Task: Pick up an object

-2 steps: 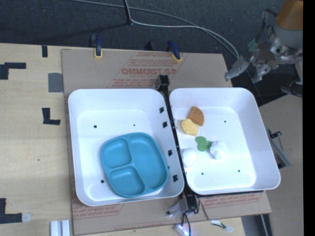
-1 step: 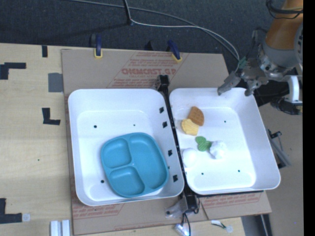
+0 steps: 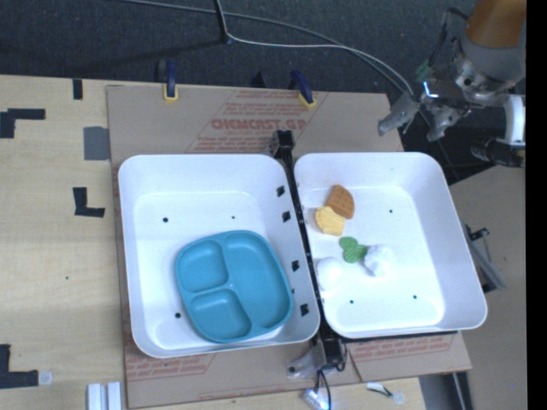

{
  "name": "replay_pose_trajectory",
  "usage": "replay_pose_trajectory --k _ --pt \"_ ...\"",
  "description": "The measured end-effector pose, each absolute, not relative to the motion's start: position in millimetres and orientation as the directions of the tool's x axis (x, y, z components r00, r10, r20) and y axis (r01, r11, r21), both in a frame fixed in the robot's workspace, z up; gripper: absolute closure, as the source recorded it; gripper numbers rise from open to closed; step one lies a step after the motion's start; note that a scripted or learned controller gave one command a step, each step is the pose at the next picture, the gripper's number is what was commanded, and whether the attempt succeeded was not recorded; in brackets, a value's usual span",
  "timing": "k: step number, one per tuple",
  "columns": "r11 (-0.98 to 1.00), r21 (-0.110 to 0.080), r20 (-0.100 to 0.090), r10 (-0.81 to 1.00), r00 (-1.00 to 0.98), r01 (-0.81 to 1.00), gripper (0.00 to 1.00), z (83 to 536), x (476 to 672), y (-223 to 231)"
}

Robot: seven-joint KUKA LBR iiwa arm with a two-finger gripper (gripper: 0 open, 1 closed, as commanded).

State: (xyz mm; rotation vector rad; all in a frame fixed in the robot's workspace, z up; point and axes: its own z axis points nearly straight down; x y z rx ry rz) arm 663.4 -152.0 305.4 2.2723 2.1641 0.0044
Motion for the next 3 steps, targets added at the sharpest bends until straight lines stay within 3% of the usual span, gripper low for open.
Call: replay_pose_trajectory --k 1,2,3 --pt "0.000 -0.005 0.001 1.000 0.000 1.000 0.00 237.4 619.8 -140.6" --pt "0.000 -0.003 0.000 1.000 0.000 1.000 0.00 208.8 619.1 -145.7" --pt "0.000 -0.006 0.000 1.000 0.000 1.000 0.00 80.5 623.4 -159.8"
